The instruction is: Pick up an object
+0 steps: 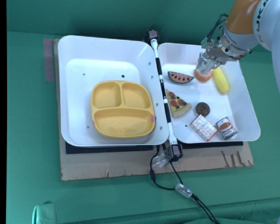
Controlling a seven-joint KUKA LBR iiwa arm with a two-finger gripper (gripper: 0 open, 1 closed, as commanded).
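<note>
The gripper [204, 70] stands directly over the orange toy [203, 75], just right of the watermelon slice [180, 77]; you cannot tell its state. Expect a light, rigid, smooth, rounded piece. Grip across its widest middle, since it may slip.

Light is even and fairly bright, falling from above. The two-finger gripper [204, 71] throws only a faint soft shadow on the glossy white plastic bin [246, 111] beneath it. Left of the gripper, the second white bin [74, 78] is nearly washed out, with mild glare along its rim. Detail is soft overall, with small objects slightly blurred and edges not visibly bent.
</note>
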